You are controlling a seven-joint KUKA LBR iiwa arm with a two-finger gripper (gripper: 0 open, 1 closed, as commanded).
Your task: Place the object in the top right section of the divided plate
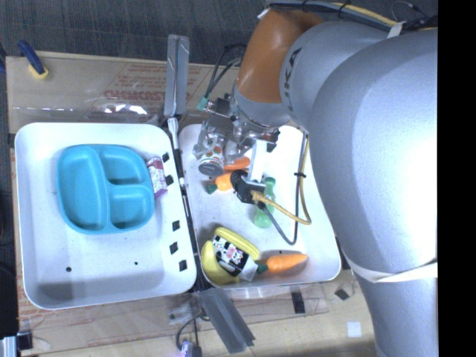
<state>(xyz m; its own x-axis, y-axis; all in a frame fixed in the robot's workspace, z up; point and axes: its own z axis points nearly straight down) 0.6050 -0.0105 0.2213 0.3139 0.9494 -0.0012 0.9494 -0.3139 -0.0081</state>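
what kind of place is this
Probably a robot lab test bench: a grey KUKA arm reaches over two white bins, one holding a blue divided plate, the other toy food like a carrot.

One fixed camera above the bench, looking down at a slant. Both bins in frame: left bin (44,274) fully seen, right bin (320,262) partly covered by the arm (372,140), which looms close at right.

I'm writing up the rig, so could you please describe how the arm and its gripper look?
The arm is bulky, smooth and light grey, with a rounded orange band above the wrist. Thin black and yellow cables loop around the metallic gripper.
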